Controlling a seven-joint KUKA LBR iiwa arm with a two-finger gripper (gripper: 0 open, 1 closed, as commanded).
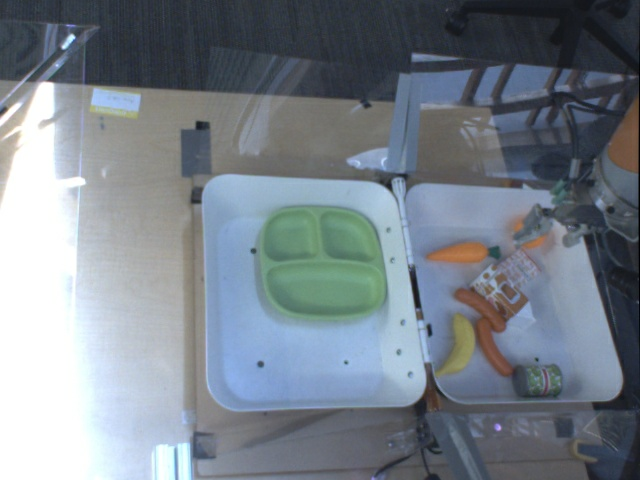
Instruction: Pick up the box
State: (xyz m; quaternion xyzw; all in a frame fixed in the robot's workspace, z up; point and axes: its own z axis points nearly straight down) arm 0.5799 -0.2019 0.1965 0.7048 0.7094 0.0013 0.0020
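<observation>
1. Over the right bin's [600, 363] far right corner, the gripper [556, 218] hovers; how wide it stands, I cannot tell.
2. Box [505, 286] lies mid-bin, touching the sausages [482, 323], near the carrot [460, 253].
3. Nothing lifted yet: reaching, gripping and raising all remain.

Cut off at three o'clock by the frame edge: arm [625, 163], showing little past its orange band. Too small and blurred to tell: tool [552, 220] fingers. Unreadable: print on the box [505, 286] and can [538, 379] label.
</observation>
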